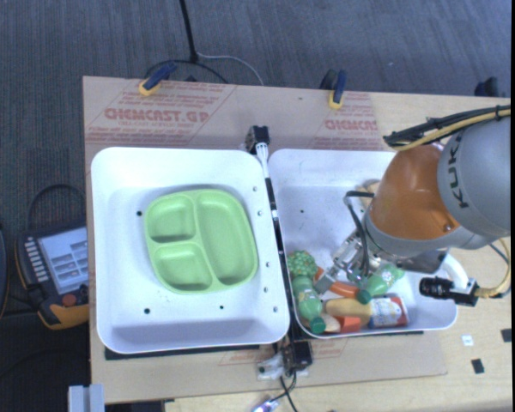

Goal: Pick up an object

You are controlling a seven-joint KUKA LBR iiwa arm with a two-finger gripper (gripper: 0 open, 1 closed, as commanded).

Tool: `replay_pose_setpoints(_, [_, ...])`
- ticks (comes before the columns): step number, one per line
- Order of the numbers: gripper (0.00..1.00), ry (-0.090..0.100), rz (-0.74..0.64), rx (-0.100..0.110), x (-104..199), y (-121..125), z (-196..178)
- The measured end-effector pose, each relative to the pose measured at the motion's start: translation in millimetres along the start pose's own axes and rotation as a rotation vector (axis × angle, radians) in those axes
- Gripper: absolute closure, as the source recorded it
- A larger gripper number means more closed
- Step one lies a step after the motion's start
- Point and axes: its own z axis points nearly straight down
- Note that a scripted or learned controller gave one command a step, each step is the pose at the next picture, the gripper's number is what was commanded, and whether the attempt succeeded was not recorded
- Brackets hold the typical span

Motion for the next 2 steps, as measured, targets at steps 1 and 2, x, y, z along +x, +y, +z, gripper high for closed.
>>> replay_pose_setpoints(1, [0.0,-0.001,0.0,-0.001,-0.3,0.3,-0.1])
replay_pose_setpoints(2, [0.0,-0.002,0.0,-0.001,-0.4,0.4,-0.1])
